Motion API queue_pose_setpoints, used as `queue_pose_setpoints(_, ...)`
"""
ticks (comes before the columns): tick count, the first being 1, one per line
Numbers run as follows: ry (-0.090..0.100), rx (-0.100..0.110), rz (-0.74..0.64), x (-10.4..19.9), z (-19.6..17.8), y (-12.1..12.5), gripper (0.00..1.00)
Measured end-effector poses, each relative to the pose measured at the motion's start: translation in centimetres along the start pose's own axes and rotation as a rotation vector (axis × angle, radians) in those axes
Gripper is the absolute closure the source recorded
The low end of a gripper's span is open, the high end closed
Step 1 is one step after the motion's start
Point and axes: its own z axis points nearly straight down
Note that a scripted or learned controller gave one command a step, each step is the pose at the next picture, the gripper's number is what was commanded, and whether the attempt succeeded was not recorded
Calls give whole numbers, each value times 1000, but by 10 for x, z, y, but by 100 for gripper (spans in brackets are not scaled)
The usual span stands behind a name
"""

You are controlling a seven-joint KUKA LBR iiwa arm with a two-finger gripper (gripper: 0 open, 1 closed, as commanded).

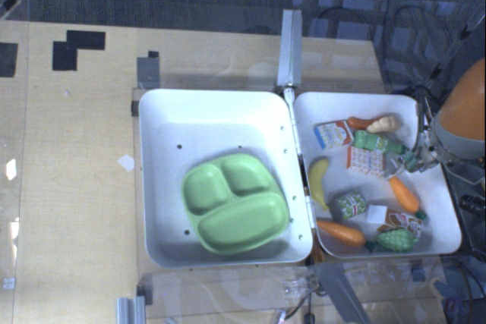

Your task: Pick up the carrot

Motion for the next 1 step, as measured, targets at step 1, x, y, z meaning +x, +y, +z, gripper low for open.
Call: queue_pose_setpoints(1,3,13,-69,4,-89,-15,100)
